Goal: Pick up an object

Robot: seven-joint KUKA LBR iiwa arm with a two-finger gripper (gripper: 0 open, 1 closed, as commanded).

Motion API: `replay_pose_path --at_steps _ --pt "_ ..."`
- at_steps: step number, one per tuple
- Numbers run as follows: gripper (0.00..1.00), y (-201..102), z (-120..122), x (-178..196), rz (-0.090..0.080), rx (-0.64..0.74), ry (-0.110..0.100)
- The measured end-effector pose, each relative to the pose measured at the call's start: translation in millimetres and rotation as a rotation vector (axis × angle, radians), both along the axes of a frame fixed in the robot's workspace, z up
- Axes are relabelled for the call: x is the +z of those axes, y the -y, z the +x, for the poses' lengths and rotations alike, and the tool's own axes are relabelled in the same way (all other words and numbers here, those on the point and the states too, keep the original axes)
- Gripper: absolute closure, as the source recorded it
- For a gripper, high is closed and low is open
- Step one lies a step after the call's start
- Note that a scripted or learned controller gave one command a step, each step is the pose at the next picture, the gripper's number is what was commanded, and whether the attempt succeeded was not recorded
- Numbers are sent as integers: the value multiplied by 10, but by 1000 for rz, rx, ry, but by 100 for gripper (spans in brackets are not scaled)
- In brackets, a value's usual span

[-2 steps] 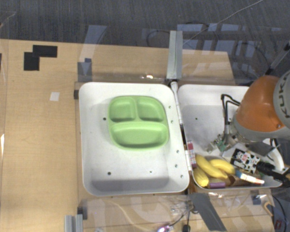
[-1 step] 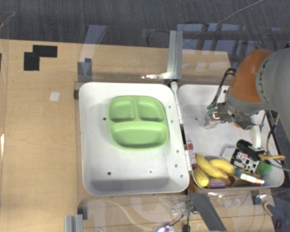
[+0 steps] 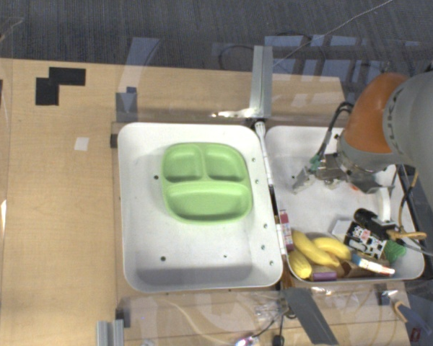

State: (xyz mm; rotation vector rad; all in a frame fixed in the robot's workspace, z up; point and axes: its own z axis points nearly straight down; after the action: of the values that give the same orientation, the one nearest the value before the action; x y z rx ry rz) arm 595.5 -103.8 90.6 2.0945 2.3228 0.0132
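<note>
The grey arm (image 3: 418,114) was seen reaching in from the right, its orange band (image 3: 368,117) bent over the right bin (image 3: 303,146) and the wrist angled down and leftward. The claw (image 3: 307,177) was held above the bare white floor in the upper part of that bin, well apart from the objects heaped along the bin's near edge. Whether the claw was spread or pressed together could not be told, since the tip was small and blurred against the white; nothing could be made out in its grip.

The objects for picking lay in the lower right of that bin: a yellow banana (image 3: 319,251), a black-and-white patterned box (image 3: 366,239), a red-and-white marker (image 3: 375,267) and a small green item (image 3: 396,251) touching or overlapping one another. Their exact shapes were hard to read in the clutter.

In the left bin (image 3: 141,215) a green divided plate (image 3: 205,181) was lying flat near the middle.
</note>
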Motion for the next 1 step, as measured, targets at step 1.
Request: replay_pose_path --at_steps 1 --pt "0 687 -66 520 2 -10 -9"
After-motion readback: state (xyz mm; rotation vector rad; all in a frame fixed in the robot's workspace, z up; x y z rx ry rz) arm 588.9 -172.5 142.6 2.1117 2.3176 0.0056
